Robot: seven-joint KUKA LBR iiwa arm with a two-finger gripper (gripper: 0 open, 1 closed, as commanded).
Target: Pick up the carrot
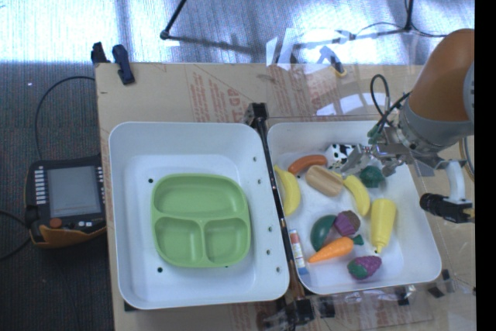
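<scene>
Carrot (333, 249): lower middle of right bin (425, 256), lying slantwise, touching a green toy (322, 231).
Handling: likely light, rigid, smooth plastic; grip across thick middle.
Gripper (370, 159): upper right of bin, finger state cannot be told.

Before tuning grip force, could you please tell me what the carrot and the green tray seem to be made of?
The carrot looks like moulded plastic: even orange, smooth, faint sheen, though rubber is possible. The green tray looks like matte hard plastic: one flat colour, rounded moulded compartments.
</scene>
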